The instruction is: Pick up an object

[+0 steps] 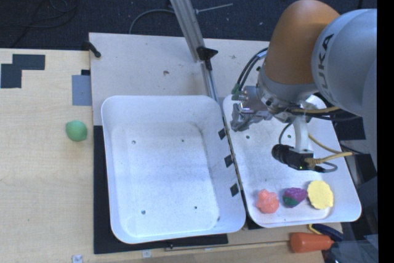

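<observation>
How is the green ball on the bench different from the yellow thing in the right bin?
The green ball is round and lies out on the wooden bench, left of both bins; the yellow thing looks flatter and wider and lies inside the right bin near its front edge. The ball lies alone, while the yellow thing has a purple piece right beside it. Both lie apart from the gripper.

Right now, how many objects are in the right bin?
3, along its near edge: a pink lump, a purple piece and a yellow disc. The arm may hide more.
</observation>
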Action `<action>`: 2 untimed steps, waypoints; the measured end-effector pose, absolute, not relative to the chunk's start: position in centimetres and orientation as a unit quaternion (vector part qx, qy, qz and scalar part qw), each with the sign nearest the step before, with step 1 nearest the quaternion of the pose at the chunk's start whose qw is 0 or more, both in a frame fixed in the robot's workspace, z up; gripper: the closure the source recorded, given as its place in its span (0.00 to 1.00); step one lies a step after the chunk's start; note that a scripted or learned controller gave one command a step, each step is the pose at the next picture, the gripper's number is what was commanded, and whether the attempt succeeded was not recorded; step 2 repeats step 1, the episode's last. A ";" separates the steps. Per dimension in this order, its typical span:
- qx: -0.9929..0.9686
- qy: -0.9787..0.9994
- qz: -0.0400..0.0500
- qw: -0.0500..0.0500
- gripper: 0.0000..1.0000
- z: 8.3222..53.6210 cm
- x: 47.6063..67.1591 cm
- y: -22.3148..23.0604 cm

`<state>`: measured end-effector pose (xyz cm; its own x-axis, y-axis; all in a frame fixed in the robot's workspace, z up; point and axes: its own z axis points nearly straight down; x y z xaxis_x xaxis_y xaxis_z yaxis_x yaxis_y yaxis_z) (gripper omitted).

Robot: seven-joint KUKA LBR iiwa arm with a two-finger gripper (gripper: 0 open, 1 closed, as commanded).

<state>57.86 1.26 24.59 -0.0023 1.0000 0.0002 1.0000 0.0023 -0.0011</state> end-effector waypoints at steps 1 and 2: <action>-0.706 -0.708 0.000 0.001 1.00 23.4 59.6 6.7; -0.706 -0.708 0.000 0.001 1.00 23.4 59.6 6.7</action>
